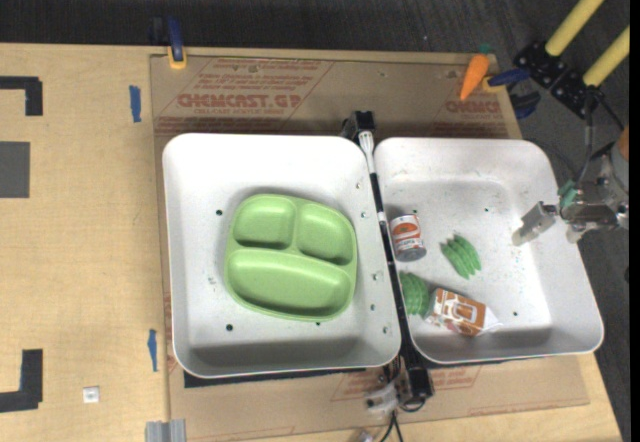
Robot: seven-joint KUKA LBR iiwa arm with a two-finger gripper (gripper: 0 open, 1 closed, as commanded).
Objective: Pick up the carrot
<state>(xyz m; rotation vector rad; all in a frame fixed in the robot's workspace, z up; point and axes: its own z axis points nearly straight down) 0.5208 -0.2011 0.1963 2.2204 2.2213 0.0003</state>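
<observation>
Camera view has the small orange plastic carrot (474, 76) lying out on the brown cardboard behind the right white bin (520, 162), not inside it. Metal two-finger gripper (531, 223) hovers over that bin's right side, carrying nothing, well apart from the carrot; its grip state — cannot tell.

Left of the fingers (528, 226), bare floor of the right bin (480, 165) lay open; can (407, 236) and green bundle (461, 255) stood beyond.

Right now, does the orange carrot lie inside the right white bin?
No, the orange carrot lies on the brown board beyond the right white bin.
</observation>
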